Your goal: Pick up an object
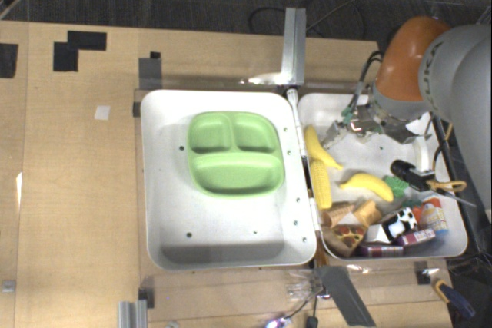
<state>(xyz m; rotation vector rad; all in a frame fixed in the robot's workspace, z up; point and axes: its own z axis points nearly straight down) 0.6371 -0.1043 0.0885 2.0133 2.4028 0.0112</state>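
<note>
Worktop (77,180) of pale wood carries two white bins. The grey arm (453,73) reaches over the right bin (327,105). The left bin (157,188) holds a green divided plate (233,151). A curved yellow banana (320,150) lies along the right bin's left wall, just beside the gripper (342,130). Whether the gripper is open or closed cannot be told.

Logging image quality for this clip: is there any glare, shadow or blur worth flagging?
Camera view: even, soft lighting; a grey shadow inside the left bin along its near wall; bright glare beside the metal post; the arm, close to the lens, looks soft; the green divided plate reads clearly.
</note>
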